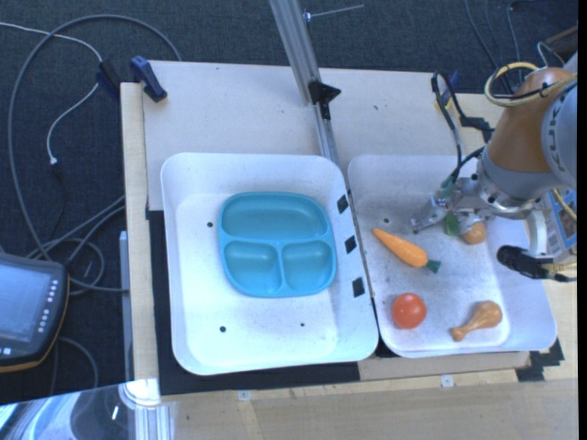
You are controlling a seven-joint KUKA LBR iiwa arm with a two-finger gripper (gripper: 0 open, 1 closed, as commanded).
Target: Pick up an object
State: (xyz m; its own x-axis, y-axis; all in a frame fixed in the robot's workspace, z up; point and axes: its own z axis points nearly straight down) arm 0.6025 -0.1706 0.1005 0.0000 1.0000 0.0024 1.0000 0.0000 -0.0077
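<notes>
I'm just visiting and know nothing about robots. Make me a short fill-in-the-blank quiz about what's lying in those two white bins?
1. The blue divided plate lies in the ____ bin.
2. The tomato in the right bin is ____ in colour.
3. Between the carrot and the chicken drumstick, the one nearer the gripper is the ____.

Missing words: left; red; carrot
</notes>
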